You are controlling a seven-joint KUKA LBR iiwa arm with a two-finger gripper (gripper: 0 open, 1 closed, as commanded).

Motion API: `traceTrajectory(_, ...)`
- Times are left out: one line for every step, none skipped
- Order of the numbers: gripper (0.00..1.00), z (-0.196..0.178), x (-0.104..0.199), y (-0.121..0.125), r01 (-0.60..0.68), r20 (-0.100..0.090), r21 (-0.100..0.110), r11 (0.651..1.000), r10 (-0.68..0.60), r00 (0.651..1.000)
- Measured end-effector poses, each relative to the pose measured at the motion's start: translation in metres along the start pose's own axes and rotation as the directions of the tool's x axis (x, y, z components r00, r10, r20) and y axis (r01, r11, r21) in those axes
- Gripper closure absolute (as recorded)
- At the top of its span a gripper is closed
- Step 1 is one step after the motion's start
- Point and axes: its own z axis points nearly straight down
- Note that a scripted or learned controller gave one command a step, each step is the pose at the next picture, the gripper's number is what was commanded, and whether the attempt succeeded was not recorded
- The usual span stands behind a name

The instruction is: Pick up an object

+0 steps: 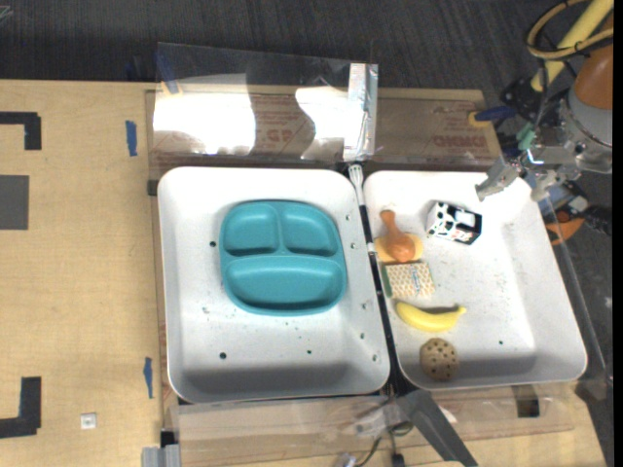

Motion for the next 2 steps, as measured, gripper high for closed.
traceTrajectory(0.00,0.116,0.036,-0.036,-0.370,0.001,0.009,0.929,0.370,0.929)
traceTrajectory(0.00,0.160,0.045,-0.033,-0.410,-0.002,-0.004,0.912,0.410,0.912)
